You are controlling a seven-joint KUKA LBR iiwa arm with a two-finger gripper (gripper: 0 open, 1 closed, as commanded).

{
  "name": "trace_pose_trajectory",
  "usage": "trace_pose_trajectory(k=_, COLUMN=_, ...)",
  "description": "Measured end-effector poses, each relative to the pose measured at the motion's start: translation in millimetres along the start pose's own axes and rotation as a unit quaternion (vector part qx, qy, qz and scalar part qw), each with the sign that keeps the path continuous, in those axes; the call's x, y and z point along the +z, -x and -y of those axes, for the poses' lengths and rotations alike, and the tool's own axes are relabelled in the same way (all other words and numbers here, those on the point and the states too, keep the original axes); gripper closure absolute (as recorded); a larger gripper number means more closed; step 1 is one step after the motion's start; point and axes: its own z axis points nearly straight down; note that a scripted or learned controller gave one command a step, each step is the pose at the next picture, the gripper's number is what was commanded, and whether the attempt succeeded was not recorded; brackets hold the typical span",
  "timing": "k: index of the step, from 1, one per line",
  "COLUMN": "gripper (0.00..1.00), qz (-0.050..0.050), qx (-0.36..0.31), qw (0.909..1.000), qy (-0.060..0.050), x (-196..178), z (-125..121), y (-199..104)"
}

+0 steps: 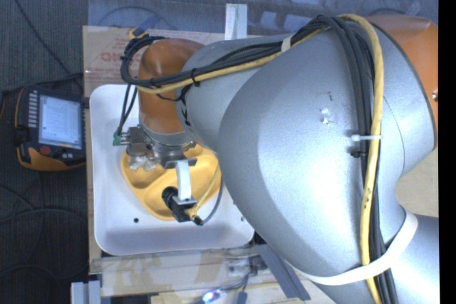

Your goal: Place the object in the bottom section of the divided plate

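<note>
A yellow divided plate [144, 194] lies in the left white bin [107, 224]. My gripper [155, 159] hangs straight down over the plate's upper middle, close to its surface. The orange wrist band and grey flange above it cover the gripper's tip and most of the plate. Only the plate's left, lower and right edges are visible around the wrist. What lies on the plate beneath the gripper is hidden.
The grey arm [320, 139] fills the right side and covers the bench there. A teach pendant [53, 126] lies on the floor left of the bin. Brown board [107, 46] lies behind the bin, and bare bin floor [121, 224] runs along the plate's left and front.
</note>
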Motion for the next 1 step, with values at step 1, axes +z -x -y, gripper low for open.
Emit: trace_pose_trajectory(k=1, gripper=1.0, qz=0.001, qx=0.033, qw=0.9994, qy=0.003, x=-65.5, z=-56.8, y=7.7)
